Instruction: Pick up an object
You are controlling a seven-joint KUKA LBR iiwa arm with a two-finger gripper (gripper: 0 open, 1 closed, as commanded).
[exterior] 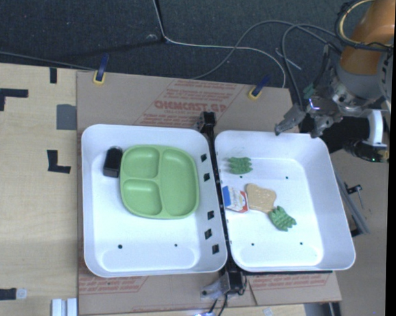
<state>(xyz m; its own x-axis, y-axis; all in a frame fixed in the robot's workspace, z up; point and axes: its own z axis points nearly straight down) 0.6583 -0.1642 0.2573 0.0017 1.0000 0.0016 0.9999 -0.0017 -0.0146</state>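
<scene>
You can see two white bins side by side on a sheet of brown cardboard (187, 102). The left bin (94, 238) holds a green plate (160, 182) with three sections. A small black block (112, 162) sits just beside the plate, touching its left edge.

The right bin (311, 245) holds four small things. Look near the top left of this bin and you find a green leafy piece (239, 165). Lower down, close to the wall between the bins, lies a little red, white and blue packet (234, 199). A tan piece shaped like toast (260, 198) lies right next to the packet, touching it. A second green leafy piece (282, 218) sits at the toast's lower right corner.

The arm (365, 56) comes in from the right, up near the top corner. Its gripper (303, 122) hangs over the back edge of the right bin, well apart from all the small things. Its two fingers are spread apart, and nothing is between them. One dark finger (285, 123) points down toward the bin's rim.

Thin cables (254, 39) curl across the dark floor behind the bench.
</scene>
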